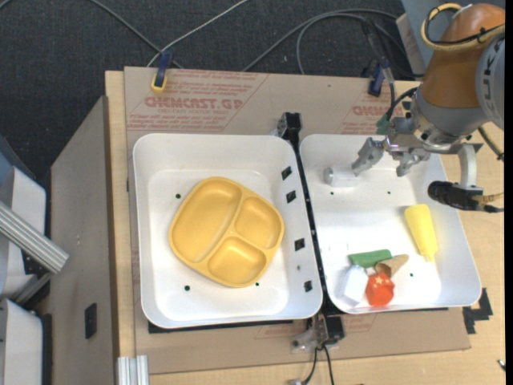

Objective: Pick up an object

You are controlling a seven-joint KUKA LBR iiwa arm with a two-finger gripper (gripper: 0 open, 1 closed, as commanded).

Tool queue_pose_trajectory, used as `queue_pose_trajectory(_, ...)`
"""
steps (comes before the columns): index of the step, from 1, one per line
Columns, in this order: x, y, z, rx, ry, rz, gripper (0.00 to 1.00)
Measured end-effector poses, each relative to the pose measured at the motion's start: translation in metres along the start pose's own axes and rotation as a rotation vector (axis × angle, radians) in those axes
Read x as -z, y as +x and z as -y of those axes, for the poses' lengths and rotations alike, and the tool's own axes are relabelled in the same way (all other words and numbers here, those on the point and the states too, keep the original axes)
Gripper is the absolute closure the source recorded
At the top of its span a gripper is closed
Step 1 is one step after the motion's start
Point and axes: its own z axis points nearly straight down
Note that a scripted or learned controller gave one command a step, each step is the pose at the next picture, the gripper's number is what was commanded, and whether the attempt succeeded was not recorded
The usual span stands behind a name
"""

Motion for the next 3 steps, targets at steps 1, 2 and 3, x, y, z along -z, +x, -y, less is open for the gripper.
queue_pose_trajectory(1, 0.008, 0.0, -0.003, 0.002, -0.015, 0.002, 0.0)
queue_pose_trajectory(2, -0.055, 0.001, -0.005, 0.002, -0.008, 0.0, 0.0)
queue_pose_trajectory(3, -0.108, 0.002, -0.005, 0.002, -0.009, 0.0, 0.0)
